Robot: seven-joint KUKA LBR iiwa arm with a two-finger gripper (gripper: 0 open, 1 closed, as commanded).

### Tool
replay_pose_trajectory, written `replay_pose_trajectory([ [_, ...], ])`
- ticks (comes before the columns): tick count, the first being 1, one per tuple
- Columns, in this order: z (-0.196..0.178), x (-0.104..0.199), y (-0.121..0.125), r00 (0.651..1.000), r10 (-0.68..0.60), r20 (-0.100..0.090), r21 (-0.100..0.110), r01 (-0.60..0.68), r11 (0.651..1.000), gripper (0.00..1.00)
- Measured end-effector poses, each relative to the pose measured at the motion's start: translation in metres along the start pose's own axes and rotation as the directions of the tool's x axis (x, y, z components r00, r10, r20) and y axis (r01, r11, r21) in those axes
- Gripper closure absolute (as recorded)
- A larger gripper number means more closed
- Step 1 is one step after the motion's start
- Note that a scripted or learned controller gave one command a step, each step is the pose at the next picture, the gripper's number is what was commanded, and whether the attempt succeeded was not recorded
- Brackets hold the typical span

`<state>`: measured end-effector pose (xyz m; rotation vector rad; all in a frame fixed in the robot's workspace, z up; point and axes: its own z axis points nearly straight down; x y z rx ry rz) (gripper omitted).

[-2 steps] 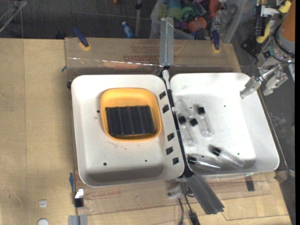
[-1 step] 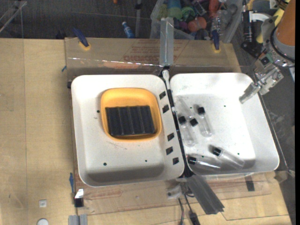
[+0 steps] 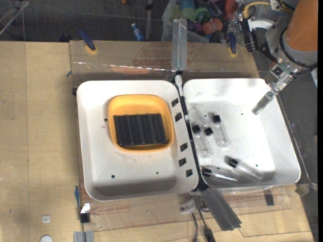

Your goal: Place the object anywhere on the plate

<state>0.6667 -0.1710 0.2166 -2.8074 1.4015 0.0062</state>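
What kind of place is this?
Likely a robotics lab: a robot arm reaches over two white bins on a bench, with a box of mixed toys behind.

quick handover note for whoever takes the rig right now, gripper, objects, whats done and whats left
Gripper: above the right bin's far right part, nothing visibly held; finger state unclear.
Objects: clear vials with black caps lie scattered in the right bin, some near the divider, one near the front.
Plate: orange plate sits in the left bin, with a dark ridged insert on it.
Done: no vial on the plate yet.
Left: pick a vial, carry it over, set it on the plate.
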Motion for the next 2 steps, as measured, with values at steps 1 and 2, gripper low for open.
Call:
replay_pose_trajectory([
  [1,-0.01,-0.011,-0.005,0.988,-0.151,-0.002,0.001,0.151,0.988,0.0],
  [2,0.021,-0.003,-0.003,0.903,-0.43,-0.003,0.0,0.43,0.903,0.0],
])
